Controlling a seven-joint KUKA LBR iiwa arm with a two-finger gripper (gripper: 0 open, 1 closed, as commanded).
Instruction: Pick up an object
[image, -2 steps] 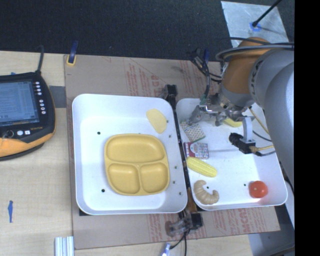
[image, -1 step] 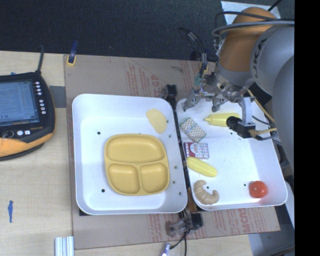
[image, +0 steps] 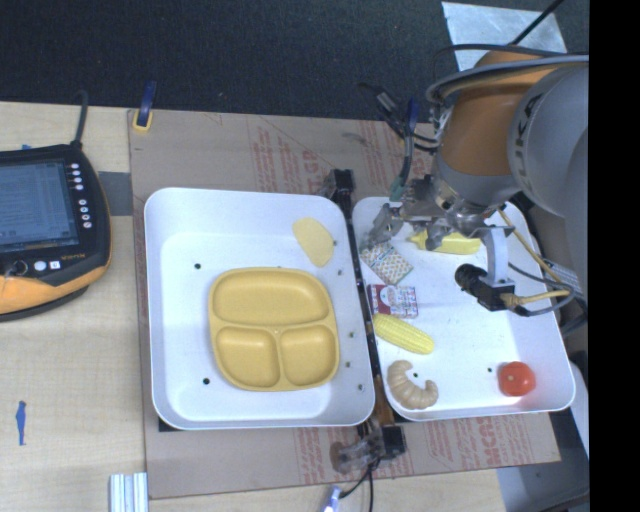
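Note:
The right bin (image: 470, 345) holds a checkered packet (image: 388, 264), a red and white packet (image: 392, 299), a corn cob (image: 403, 334), a croissant (image: 412, 385), a tomato (image: 516, 378) and a yellow piece (image: 458, 244). My gripper (image: 410, 232) hangs low over the bin's far left corner, just above the checkered packet. Its fingers stand apart, open, and I see nothing between them. The yellow piece lies just right of the right finger, partly hidden by the wrist.
The left bin (image: 160, 300) carries a yellow divided plate (image: 272, 328) and a pale yellow chip (image: 314, 241) at its far right. A black cable fitting (image: 485, 285) hangs over the right bin. A tablet pendant (image: 45, 225) lies on the bench at left.

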